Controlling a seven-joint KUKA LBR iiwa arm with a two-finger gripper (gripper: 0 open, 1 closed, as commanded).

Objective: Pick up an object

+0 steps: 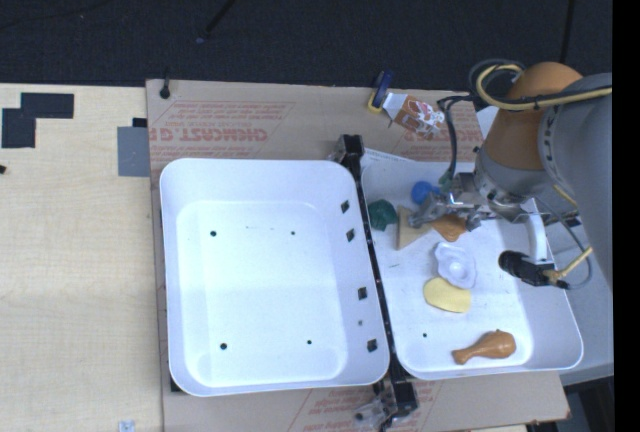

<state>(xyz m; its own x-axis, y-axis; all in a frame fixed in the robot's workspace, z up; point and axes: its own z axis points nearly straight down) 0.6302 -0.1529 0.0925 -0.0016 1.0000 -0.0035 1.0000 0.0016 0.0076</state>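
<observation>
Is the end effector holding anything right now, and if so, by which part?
Cannot be told. The end effector is low in the right bin, over an orange-brown object beside the blue ball, but no grip is visible.

R bin: items | L bin beside it

just one fixed cam sitting above the table, looking down at a slant, taking in both white bins from mid distance.
</observation>
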